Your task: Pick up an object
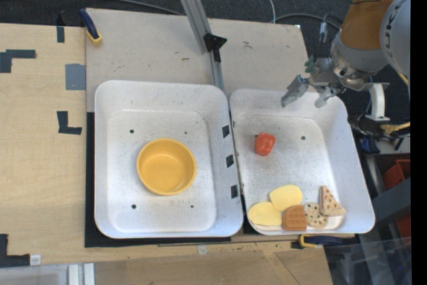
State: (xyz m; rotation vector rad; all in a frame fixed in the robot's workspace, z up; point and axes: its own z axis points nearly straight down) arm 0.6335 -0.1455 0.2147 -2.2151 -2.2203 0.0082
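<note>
Fixed overhead camera; slanted down; both bins (100, 143).

Objects lying in the two bins

Yellow bowl (167, 166) upright in the left; small red pepper (265, 143) mid-right bin; yellow pieces (276, 205), brown waffle (294, 218), cracker (313, 214), wedge (329, 201) clustered at its near edge

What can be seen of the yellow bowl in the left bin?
The yellow bowl is round, plain and glossy, likely plastic, standing upright with its opening facing up and nothing visible inside. It sits slightly right of centre on the speckled floor of the left bin, apart from the bin walls. Nothing but the bin floor touches it; the gripper is over the right bin's far edge.
</note>
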